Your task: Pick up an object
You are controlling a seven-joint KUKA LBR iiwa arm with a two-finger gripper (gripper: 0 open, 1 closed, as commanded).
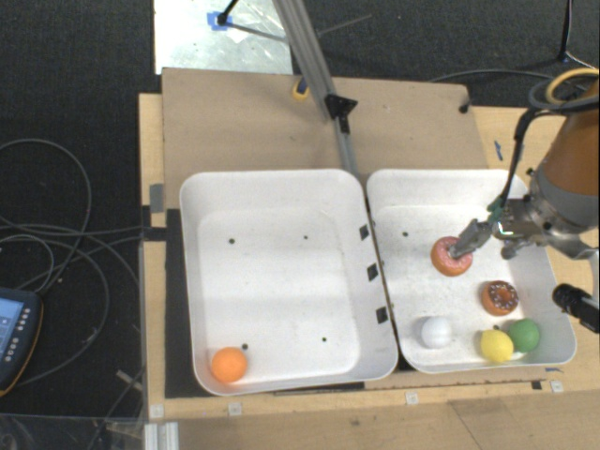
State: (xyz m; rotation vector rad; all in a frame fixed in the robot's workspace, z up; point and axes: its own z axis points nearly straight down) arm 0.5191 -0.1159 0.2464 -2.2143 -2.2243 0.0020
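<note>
In the right bin (403, 195) lies a pink-frosted donut (448, 262), near the bin's middle. My gripper (464, 245) reaches in from the right and its tip is right at the donut's upper right edge, partly covering it. Further toward the front of the same bin are a chocolate donut with sprinkles (500, 297), a white ball (435, 332), a yellow fruit (496, 346) and a green ball (525, 334). An orange ball (229, 365) rests in the front left corner of the left bin (272, 195).
A grey pole (314, 59) slants across the bench behind the bins. Black clips (372, 272) sit on the rims where the two bins meet. A dark part of the arm (574, 304) hangs over the right bin's right rim.
</note>
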